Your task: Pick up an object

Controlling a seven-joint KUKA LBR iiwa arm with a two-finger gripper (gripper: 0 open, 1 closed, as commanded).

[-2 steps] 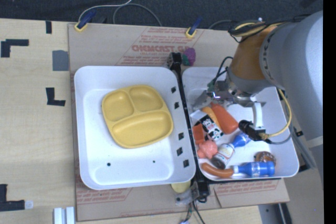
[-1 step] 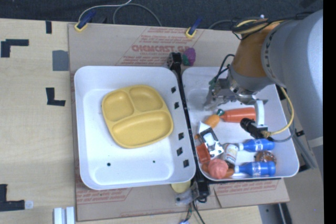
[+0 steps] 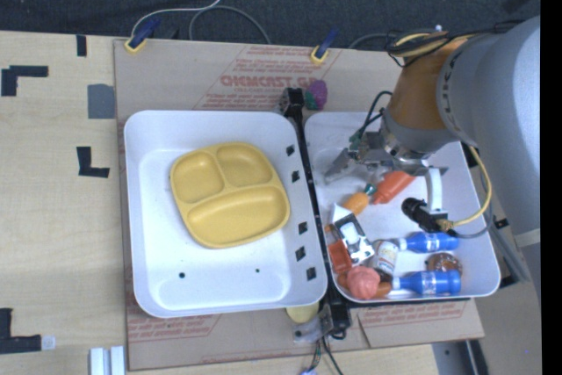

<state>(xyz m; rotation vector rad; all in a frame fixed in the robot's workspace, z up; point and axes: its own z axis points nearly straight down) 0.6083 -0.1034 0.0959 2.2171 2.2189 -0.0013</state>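
One partly readable red print [image 3: 263,82] marks the cardboard [image 3: 211,79].

The wooden table [image 3: 53,215] carries a cardboard sheet [image 3: 211,75] with red print, clipped at its far edge. Two white bins [image 3: 140,189] sit side by side on it, touching.

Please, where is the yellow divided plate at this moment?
In the camera view, the yellow divided plate lies in the left white bin, toward its upper middle, across the central divider from the right bin holding the small items.
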